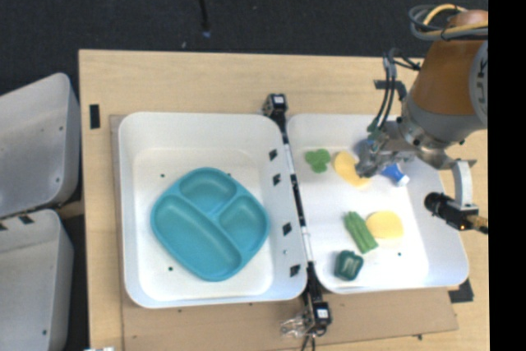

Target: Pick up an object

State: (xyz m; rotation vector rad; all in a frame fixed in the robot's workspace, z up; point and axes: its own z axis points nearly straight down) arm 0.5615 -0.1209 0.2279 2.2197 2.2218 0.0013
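1. Gripper [371, 163] low over right bin [427, 267], far part.
2. Finger state: cannot tell.
3. Yellow piece [348, 169] just left of fingertips, touching or nearly.
4. Blue piece [396, 174] just right of gripper.
5. Teal divided plate [209, 222] in left bin [131, 177].

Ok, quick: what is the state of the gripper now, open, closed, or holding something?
Gripper: cannot be told; it sits low in the right bin, beside the yellow piece and the blue piece.
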